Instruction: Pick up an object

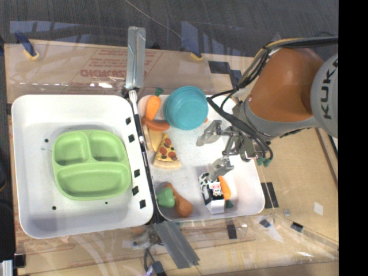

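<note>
Down in the right bin (253, 203), the gripper (215, 148) hangs over bare white floor with its fingers (208, 134) spread apart and nothing between them. Several toys lie around it. Nearest, just below the lower finger, is a small black-and-white cow-patterned carton (210, 192) with an orange carrot piece (225, 187) against its right side. Left of the gripper lies a pizza slice (166, 152), and above that a teal bowl (187, 107) sits upside down near the bin's far edge, with an orange carrot (152, 107) beside it at the dividing wall. Near the front left corner rests a drumstick (180, 203) touching a green toy (165, 197). The left bin (26, 154) holds a green divided plate (91, 164). The grey arm with its orange band (284, 94) reaches in from the right.
</note>
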Robot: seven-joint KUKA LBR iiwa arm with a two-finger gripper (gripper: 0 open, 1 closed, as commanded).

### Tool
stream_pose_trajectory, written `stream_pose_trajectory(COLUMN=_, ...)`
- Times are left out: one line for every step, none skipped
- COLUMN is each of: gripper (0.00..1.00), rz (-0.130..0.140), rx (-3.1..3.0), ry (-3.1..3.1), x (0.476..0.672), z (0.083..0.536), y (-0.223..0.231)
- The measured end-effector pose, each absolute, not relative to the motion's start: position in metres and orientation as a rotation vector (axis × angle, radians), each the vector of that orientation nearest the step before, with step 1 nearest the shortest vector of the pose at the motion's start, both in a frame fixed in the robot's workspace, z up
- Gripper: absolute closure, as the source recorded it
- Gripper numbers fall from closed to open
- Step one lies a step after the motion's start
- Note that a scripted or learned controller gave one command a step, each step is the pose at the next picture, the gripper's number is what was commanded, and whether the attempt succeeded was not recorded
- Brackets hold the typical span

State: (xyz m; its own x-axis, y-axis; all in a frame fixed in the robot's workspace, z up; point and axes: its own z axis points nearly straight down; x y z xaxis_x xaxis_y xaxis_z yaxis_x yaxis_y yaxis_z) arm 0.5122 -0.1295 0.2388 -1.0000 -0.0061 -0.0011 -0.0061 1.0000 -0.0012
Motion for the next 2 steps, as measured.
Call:
stream_pose_trajectory(gripper=0.0, rz=0.0, rx=0.228, ry=3.132, x=0.53, z=0.092, y=-0.146)
stream_pose_trajectory(gripper=1.0, rz=0.0, rx=0.216, ry=3.132, x=0.531, z=0.102, y=-0.144)
